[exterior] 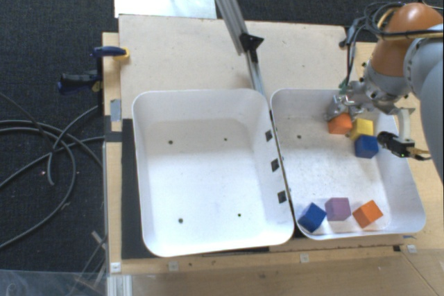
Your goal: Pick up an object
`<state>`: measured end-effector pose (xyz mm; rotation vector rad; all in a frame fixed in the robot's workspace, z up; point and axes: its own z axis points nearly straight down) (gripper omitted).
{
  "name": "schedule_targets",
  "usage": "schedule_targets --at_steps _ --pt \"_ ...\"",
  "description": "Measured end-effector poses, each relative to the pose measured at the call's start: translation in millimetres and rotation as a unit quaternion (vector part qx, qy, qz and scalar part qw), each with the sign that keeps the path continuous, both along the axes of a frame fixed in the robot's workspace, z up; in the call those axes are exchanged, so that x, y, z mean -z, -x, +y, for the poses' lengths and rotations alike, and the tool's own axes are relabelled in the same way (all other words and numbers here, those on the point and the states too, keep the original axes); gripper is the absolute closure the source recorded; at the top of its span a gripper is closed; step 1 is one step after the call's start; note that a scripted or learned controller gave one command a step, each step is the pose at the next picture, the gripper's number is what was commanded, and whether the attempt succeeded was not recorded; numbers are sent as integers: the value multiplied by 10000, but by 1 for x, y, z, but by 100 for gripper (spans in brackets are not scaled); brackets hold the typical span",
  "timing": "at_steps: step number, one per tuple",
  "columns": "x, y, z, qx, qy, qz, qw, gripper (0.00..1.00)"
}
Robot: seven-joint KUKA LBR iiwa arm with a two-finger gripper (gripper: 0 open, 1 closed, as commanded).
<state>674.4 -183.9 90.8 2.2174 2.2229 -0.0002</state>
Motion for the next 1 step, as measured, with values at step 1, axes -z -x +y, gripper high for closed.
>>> schedule_targets --at_steps 1 --pt "0 -3 92 -49 -18 -1 10000 100"
